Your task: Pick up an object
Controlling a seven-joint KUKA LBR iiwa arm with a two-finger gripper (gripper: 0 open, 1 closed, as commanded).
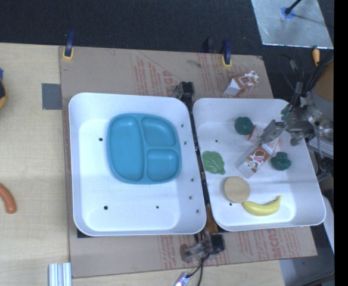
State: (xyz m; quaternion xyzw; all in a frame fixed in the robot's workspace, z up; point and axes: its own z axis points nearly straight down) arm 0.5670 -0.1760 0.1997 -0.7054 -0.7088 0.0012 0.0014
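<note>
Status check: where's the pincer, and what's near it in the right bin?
Pincer low over right bin, nothing seen gripped. Small carton lies just below it. Dark green pieces crowd either side.

Blue divided plate (144, 148) in left white bin (81, 159). Sausage (2, 195) on bench, far left. Small carton (243, 83) on cardboard (120, 70) behind right bin.

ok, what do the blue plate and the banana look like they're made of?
Blue plate: likely molded plastic, one even teal colour, smooth rounded dividers, soft matte sheen. Banana: probably a plastic or rubber toy, uniform bright yellow with no spots, though real fruit can't be ruled out at this resolution.
</note>
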